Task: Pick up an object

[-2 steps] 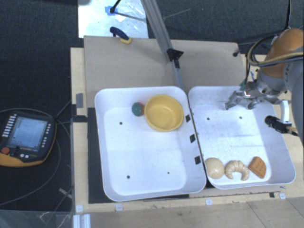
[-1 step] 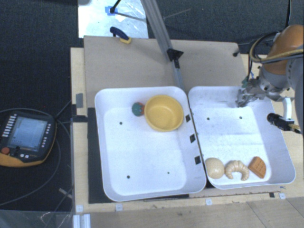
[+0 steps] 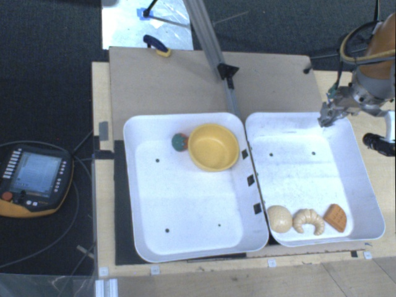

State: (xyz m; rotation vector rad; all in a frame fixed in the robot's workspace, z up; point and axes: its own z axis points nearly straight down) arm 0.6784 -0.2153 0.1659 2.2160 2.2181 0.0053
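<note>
Well apart: pincer (image 3: 326,117) over right bin's far corner, croissant (image 3: 310,221) near front wall.

A teach pendant (image 3: 32,179) lies left of the bench; a blue-yellow item, perhaps a clamp (image 3: 156,45), lies at the bench's far edge.

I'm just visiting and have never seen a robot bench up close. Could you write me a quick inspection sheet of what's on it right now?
Surface: bench bearing two shallow white bins, left bin and right bin.
Job's things: yellow bowl touching a small green and red ball in the left bin; round bun, croissant and waffle piece along the right bin's near edge.
Clutter: blue and yellow clamp at the bench's far edge.
Grippers: gripper above the right bin's far right corner, holding nothing visible.
Cables: black cable from the pendant.
Surroundings: control pendant on dark floor, slanted metal pole.
</note>
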